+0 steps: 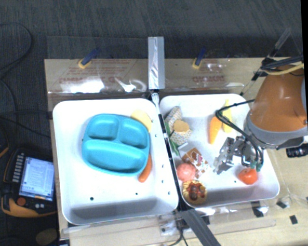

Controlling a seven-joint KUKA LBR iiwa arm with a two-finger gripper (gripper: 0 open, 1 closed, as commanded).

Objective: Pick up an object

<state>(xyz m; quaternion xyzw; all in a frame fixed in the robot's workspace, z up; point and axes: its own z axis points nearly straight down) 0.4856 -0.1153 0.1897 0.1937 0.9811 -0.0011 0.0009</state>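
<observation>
left bin (pixel 70 203): blue tray (pixel 116 143), with a yellow piece (pixel 142 118) at its upper right and a carrot (pixel 146 170) at its lower right. right bin (pixel 270 188), right of the tray: cup (pixel 179 127), pink ball (pixel 186 171), muffin (pixel 194 191), orange wedge (pixel 215 129). my claw (pixel 225 159) hangs spread, gripping nothing, beside the tomato (pixel 248 176) farthest from the tray.

Right bin (pixel 205 102) crowded along left wall; bare floor mid-right. Blue tray (pixel 116 143) fills left bin (pixel 75 202) centre.
</observation>
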